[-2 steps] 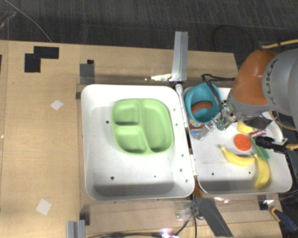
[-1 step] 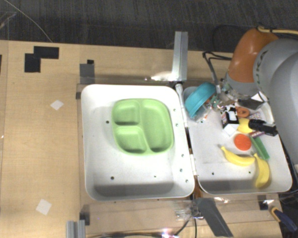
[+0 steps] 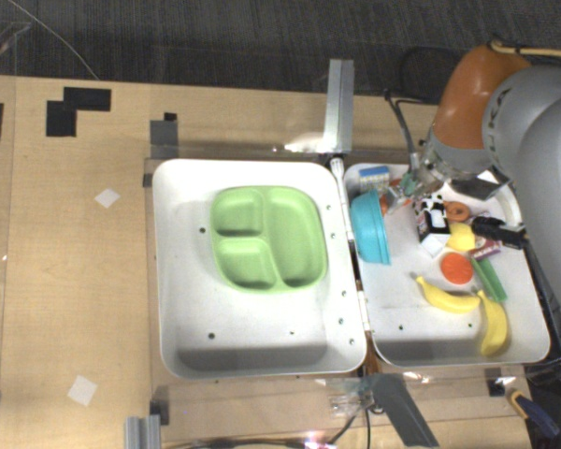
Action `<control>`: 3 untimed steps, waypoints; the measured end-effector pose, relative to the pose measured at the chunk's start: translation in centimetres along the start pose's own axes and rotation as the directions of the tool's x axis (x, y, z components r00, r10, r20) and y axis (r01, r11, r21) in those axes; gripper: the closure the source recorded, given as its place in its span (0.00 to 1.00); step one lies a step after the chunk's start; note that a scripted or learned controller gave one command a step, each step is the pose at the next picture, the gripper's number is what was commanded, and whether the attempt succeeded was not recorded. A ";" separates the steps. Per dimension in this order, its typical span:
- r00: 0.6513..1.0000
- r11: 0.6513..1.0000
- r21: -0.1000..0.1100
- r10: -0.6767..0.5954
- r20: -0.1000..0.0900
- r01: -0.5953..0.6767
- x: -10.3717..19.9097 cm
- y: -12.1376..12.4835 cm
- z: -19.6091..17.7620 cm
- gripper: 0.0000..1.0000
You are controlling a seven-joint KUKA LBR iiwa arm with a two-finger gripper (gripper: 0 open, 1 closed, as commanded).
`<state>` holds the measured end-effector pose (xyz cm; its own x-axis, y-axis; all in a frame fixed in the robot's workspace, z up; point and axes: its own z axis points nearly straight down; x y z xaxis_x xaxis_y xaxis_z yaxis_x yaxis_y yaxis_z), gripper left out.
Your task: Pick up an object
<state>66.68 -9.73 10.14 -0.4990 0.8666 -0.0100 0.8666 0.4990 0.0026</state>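
Note:
The right bin (image 3: 402, 321) holds a jumble of small objects. A blue bowl (image 3: 369, 227) leans on edge against its left wall. A banana (image 3: 469, 309) lies near the front, with an orange round piece (image 3: 456, 267) and a green stick (image 3: 491, 281) just behind it. Farther back sit a yellow lump (image 3: 461, 238), a black-and-white box (image 3: 432, 221) and a small blue-and-white item (image 3: 374, 173) at the far wall. My gripper (image 3: 413, 183) hangs low over the bin's back part, just right of the blue bowl's top and above the box. The wrist hides whatever lies directly under it.
The left bin (image 3: 178, 279) contains a green divided plate (image 3: 266, 237). A metal post (image 3: 339, 110) rises behind the wall shared by the bins. The grey arm with its orange band (image 3: 472, 96) covers the right bin's far right corner.

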 end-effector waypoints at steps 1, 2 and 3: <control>0.992 0.992 -0.008 0.123 -0.004 -0.123 7.3 -5.9 -8.9 1.00; 0.962 0.962 -0.002 0.271 -0.010 -0.271 15.1 -1.1 -13.8 1.00; 0.845 0.845 0.004 0.535 -0.005 -0.535 5.6 0.0 -13.5 1.00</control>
<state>63.80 -4.78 23.58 0.0417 0.9991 -0.0017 0.9991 -0.0417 0.0034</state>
